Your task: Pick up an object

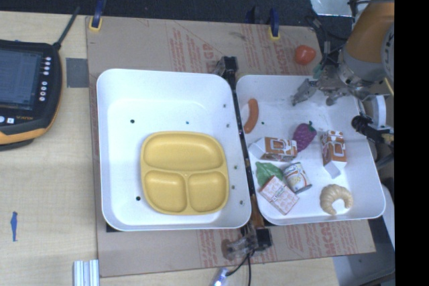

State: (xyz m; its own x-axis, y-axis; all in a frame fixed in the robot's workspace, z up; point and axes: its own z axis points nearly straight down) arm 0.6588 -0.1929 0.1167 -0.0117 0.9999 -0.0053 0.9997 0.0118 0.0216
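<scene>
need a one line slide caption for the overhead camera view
Grey two-finger gripper, fingers spread, above the right white bin of toy food; yellow three-compartment plastic tray in the left white bin.

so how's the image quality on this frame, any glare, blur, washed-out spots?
Camera view: even overhead light with soft shadows; the left bin and right bin read bright but keep detail. The packet labels are too soft to read. The gripper and arm look slightly blurred at the right. The pendant screen shows a faint sheen.

The arm [373, 30] is cut off by the right edge; a green item [267, 173] lies half-hidden under packets.
</scene>
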